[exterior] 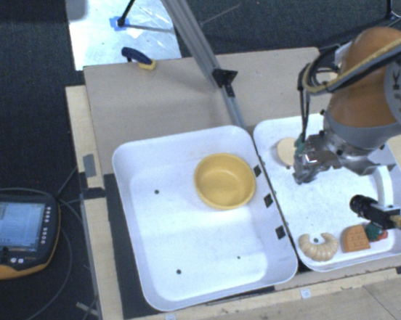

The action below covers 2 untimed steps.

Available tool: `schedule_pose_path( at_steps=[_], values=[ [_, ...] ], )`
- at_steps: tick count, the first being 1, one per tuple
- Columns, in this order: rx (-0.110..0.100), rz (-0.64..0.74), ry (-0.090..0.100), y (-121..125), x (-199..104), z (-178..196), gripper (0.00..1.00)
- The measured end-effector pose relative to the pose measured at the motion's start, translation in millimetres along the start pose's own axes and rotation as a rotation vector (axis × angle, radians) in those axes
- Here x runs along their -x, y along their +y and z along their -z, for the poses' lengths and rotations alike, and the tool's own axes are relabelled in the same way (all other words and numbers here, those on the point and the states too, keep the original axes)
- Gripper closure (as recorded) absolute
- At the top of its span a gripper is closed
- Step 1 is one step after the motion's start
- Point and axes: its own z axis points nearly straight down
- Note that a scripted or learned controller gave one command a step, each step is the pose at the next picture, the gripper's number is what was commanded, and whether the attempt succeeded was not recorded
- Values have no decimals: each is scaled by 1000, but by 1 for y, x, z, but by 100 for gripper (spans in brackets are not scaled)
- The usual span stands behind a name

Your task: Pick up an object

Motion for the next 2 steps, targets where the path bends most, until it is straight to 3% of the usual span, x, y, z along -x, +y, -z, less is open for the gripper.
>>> schedule_pose_path(
  at_steps=[2],
  values=[
    [0,0,0,-2,-92,13,100]
  ],
)
